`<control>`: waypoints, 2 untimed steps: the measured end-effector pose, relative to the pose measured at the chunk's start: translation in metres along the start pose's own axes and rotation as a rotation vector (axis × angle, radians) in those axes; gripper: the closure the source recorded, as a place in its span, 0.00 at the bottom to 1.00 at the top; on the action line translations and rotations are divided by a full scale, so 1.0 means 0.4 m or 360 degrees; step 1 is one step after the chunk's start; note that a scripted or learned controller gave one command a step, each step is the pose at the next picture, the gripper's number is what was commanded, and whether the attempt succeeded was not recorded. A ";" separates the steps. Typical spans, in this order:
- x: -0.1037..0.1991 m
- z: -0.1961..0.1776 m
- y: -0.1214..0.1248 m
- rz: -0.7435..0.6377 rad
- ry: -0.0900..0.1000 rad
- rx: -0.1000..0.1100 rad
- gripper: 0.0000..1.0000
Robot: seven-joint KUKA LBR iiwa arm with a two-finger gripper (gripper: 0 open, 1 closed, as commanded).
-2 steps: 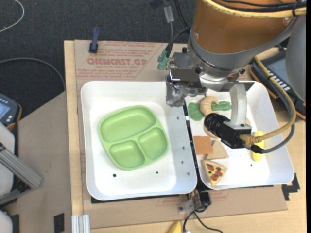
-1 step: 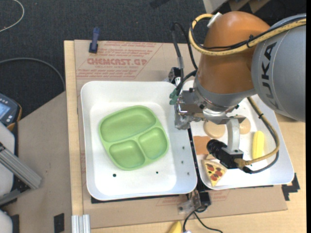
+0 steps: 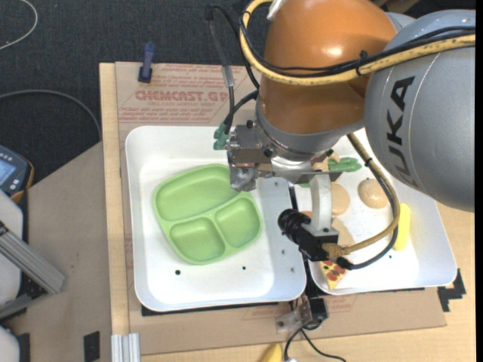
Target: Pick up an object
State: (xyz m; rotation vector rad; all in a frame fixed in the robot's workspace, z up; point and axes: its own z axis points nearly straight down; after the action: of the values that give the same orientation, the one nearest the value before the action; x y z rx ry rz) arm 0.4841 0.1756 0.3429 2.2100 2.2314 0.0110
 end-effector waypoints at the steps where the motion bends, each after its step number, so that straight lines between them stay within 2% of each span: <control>1: -0.099 0.248 -0.019 0.0024 -0.0013 0.0029 1.00; 2: -0.174 0.551 0.092 0.0023 -0.0010 0.0022 1.00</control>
State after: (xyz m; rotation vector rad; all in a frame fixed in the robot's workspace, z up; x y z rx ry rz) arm 0.5230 0.1073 0.1226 2.2297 2.2187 -0.0115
